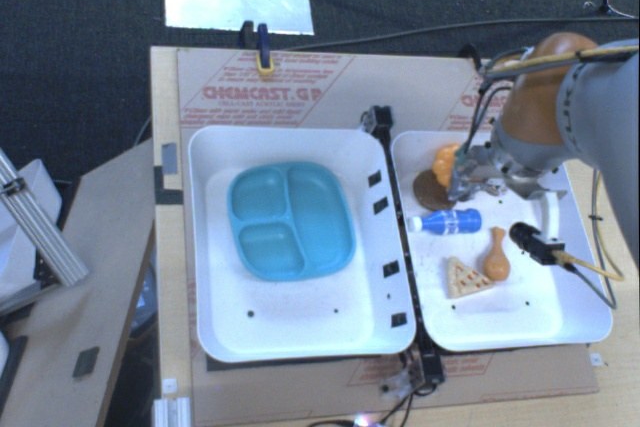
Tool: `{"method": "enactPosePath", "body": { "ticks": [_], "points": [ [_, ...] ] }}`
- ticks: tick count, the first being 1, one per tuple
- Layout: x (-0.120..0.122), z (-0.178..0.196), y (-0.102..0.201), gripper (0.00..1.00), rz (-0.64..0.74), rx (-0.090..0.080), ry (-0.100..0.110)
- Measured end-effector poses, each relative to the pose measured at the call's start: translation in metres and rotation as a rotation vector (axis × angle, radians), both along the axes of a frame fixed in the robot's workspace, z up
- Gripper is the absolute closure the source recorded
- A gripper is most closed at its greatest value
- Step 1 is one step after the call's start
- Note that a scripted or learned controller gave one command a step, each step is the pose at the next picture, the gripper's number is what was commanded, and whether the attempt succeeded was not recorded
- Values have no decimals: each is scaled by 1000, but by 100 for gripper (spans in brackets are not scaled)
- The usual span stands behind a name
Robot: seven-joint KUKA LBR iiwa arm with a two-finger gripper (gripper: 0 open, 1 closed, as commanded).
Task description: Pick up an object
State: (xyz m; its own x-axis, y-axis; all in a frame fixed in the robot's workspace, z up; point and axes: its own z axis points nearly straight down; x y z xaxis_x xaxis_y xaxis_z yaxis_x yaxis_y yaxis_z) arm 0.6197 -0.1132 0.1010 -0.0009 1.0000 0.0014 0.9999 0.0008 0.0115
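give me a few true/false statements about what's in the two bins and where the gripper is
1. The blue divided plate lies in the left bin. True.
2. The blue bottle stands upright. False: it lies on its side in the right bin.
3. The gripper is over the left bin. False: it is low in the right bin, near the brown round object.
4. The triangular waffle-like piece lies beside the orange drumstick-shaped toy. True.
5. The plate holds the bottle. False: the bottle lies in the other bin.
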Motion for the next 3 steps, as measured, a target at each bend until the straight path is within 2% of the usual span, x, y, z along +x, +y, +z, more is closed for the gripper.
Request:
{"method": "enactPosePath", "body": {
  "ticks": [1, 3],
  "points": [
    [-4, 63, 1, 100, 3, -2, 5],
    [13, 169, 16, 100, 6, -2, 4]
  ]
}}
